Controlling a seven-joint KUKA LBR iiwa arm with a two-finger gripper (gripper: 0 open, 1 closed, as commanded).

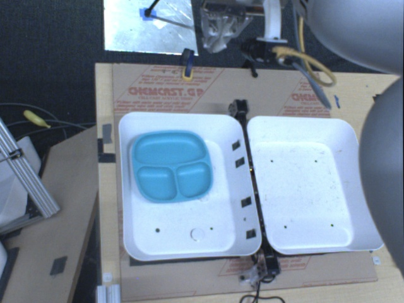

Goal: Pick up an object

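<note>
A light blue divided plate (170, 166) with three compartments lies flat in the upper left part of the left bin (183, 248). A small pale disc (197, 234) rests near that bin's front wall. The right bin (303, 245) sits beside it, across a black hinge strip. My gripper (218, 33) hangs at the top of the view, past the far edge of the bins and well apart from the plate, with nothing visibly in it.
The grey arm (382, 169) bulks over the right bin's right edge and the top right corner. A shiny metal sheet (148, 14) and a blue-yellow clip (187, 65) lie behind the bins. Yellow cable (309, 60) trails at the back right. An aluminium frame (25, 175) stands at left.
</note>
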